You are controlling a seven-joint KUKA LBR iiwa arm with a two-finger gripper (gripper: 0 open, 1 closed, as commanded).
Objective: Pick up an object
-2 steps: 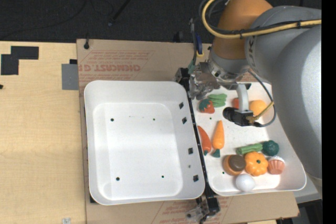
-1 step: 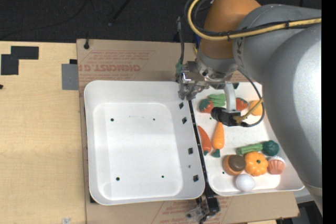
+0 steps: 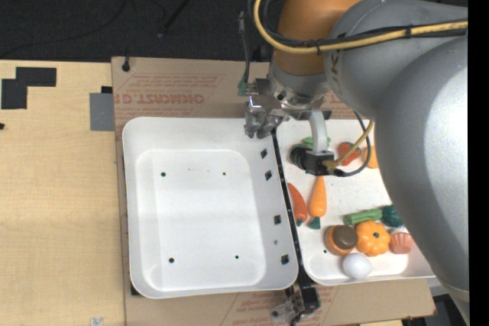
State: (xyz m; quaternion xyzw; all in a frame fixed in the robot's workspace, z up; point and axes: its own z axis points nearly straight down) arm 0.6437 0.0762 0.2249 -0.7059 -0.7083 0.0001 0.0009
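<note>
- Grey arm point(image 3: 428, 126) nearest, reaching in from right.
- Left bin point(image 3: 137, 202), white.
- Pincer point(image 3: 261, 122) over far end of bins' divider; apart or together: cannot tell.
- Right bin point(image 3: 348, 191) holds carrot point(image 3: 318, 197), white egg point(image 3: 355, 266), pumpkin point(image 3: 374, 237).

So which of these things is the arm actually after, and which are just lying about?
For the job: gripper; toys in the right bin: carrot, pumpkin, white ball.
Just lying about: left bin, cardboard sheet.
</note>
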